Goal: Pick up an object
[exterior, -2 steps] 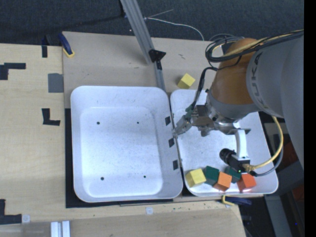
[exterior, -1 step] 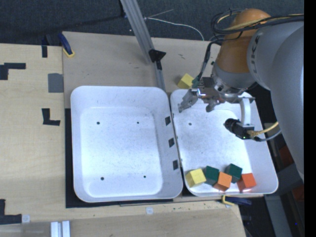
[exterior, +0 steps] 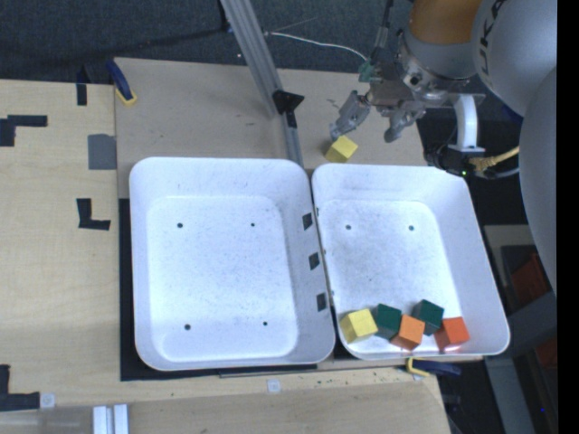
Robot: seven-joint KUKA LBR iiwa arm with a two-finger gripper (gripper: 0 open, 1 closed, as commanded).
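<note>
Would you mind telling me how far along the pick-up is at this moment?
Done: the gripper is raised above the far rim of the right bin, fingers spread. In hand: nothing sits between the fingers; a yellow cube shows just below one fingertip, beyond the bin. Left: an actual grasp, as five blocks lie in the bin's near corner.

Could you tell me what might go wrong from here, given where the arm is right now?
1. The hand is raised beyond the far rim of the right bin, with a yellow block just below one finger. The grip looks marginal, so the block may fall onto the bench outside both bins.
2. The other blocks crowd the right bin's near corner, against its wall, so a later grasp there may hit the wall or a neighbouring block.
</note>
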